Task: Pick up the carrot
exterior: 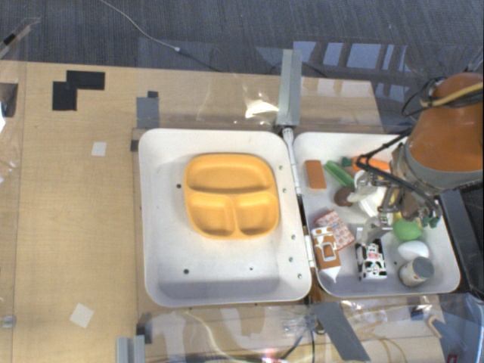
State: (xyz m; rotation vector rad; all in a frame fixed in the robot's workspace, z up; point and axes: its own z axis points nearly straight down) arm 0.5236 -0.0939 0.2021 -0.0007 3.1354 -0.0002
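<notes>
The bench (68, 225) bears two white bins: the left bin (162, 203) holds a yellow divided tray (231, 195), the right bin (446, 274) a crowd of small toys. The arm (446, 138) hangs over the right bin, its gripper (386, 203) low among them; how it is set I cannot tell. The carrot (338, 174), orange with a green top, lies at the bin's far side, partly under the arm and just beside a brown block (315, 174). Crowding is the risk: a descent could nudge the carrot away or catch a neighbour instead

A pale wooden bench (68, 225) under clear sheeting — dark grey carpet (227, 10) beyond.
</notes>
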